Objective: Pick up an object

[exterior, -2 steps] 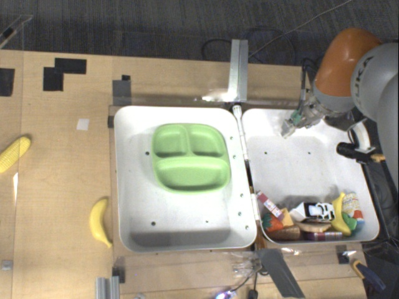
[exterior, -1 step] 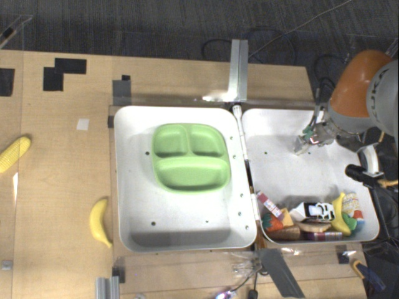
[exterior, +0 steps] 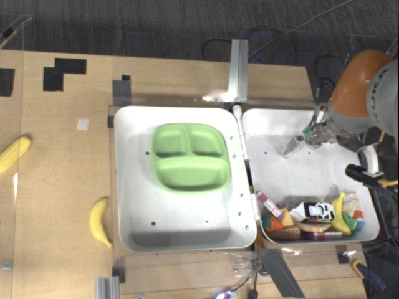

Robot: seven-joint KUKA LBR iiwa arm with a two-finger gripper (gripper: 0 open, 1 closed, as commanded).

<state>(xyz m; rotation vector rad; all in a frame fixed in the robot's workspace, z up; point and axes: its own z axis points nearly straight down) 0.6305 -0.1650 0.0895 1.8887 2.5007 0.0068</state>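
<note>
Much bare floor in right bin (exterior: 274, 167); pincer (exterior: 292, 147) above; toys (exterior: 312, 215) along near edge

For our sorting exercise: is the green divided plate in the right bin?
No, the green divided plate lies in the left bin.

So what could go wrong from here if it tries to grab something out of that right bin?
The toys are heaped tightly in the right bin's front corner, touching and overlapping, so the fingers may snag two or slip off. They also sit against the front wall, leaving little room to close beside them. The gripper hangs over bare bin floor, away from the heap, so closing there would likely catch nothing.
</note>
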